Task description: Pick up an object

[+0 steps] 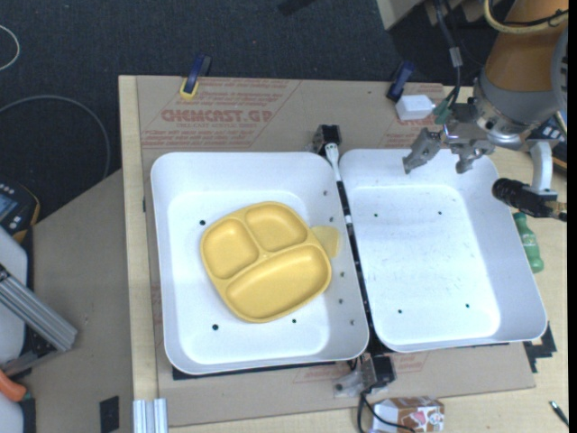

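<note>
The grey arm with the orange band [527, 57] comes in over the far right corner of the bench. The shallow white left bin [171, 242] carries the yellow plastic plate with three compartments [264, 260], which lies flat near the bin's middle, its right edge close to the wall beside the right white bin [451, 323]. The two-finger gripper [443, 154] hangs above the far edge of the right bin, its fingers spread wide and holding nothing. To grasp well, I think it must cross to the left bin and pinch the plate's raised rim. The upper arm is cut off.
</note>
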Tool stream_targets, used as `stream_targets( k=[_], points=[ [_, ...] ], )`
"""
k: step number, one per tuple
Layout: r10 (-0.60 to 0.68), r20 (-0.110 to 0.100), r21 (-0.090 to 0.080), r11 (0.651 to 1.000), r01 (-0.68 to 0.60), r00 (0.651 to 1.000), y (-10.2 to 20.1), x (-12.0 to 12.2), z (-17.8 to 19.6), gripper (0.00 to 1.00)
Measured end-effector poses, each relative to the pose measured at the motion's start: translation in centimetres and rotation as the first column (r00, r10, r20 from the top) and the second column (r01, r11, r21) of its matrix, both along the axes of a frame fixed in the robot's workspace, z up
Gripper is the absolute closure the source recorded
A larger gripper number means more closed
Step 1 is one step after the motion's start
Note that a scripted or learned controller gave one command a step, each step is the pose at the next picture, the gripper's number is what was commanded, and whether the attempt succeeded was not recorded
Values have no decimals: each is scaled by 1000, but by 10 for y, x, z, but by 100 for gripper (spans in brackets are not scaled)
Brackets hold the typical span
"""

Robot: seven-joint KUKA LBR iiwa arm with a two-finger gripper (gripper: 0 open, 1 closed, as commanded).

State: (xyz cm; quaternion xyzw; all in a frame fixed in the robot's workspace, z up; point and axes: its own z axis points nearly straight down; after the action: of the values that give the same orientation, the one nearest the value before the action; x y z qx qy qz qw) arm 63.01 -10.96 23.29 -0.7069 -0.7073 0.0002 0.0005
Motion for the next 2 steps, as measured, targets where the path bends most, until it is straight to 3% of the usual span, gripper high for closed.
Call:
stream_targets(
  k=[1, 2],
  points=[
    [4, 14, -1, 1000, -4, 1000, 35, -46, 120, 0],
    [6, 15, 1, 1000, -6, 1000, 79, -101, 212, 0]
  ],
)
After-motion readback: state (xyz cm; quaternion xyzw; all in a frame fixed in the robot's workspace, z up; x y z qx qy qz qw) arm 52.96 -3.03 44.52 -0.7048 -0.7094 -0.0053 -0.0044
